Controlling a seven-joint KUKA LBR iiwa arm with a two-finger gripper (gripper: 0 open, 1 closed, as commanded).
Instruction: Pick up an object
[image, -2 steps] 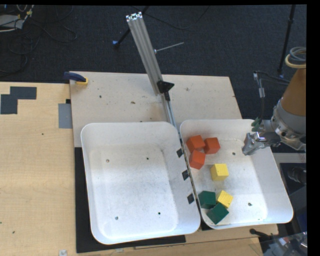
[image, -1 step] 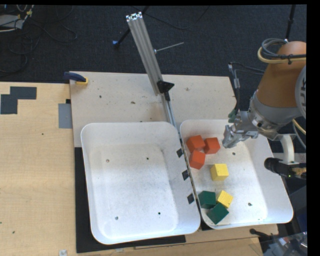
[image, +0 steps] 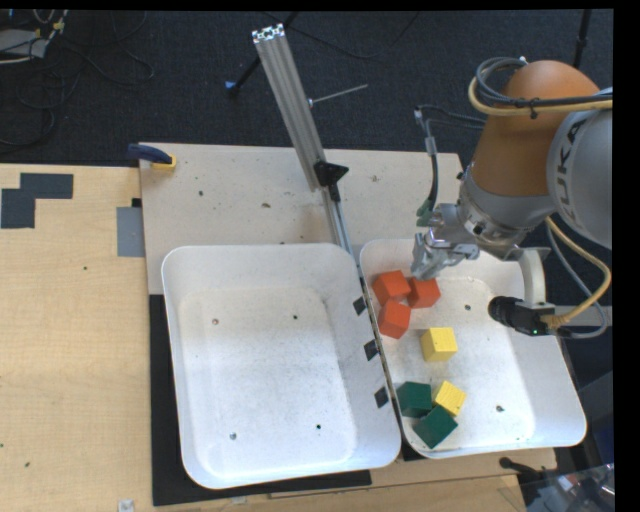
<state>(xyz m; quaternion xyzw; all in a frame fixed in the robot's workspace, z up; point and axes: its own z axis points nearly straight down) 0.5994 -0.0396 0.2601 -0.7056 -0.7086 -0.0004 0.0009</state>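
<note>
1. I see two shallow white plastic bins side by side on the tabletop (image: 240, 200). The left white bin (image: 200, 290) is in the middle of the frame. The right white bin (image: 540, 400) is at the right of the frame and has the small blocks in it.

2. My end effector (image: 432, 256) hangs over the top left part of the right bin. It is just above and to the right of three small orange blocks (image: 400, 298). I cannot tell how far it is open, and I see no block in it.

3. The orange blocks sit bunched up and touching each other, close to the wall between the bins. One small yellow block (image: 439, 343) sits by itself in the middle of the right bin. Lower down, another yellow block (image: 450, 397) touches two dark green blocks (image: 425, 412).

4. I think these blocks are light and hard. They should not squash or break. Their sides look flat and smooth, so they may slip if I pinch a corner.

5. I would take hold of two flat sides that face away from each other.

6. The lone yellow block looks easiest, since it has room all around it. The orange ones are packed tight, so the end effector may bump a neighbor.
</note>
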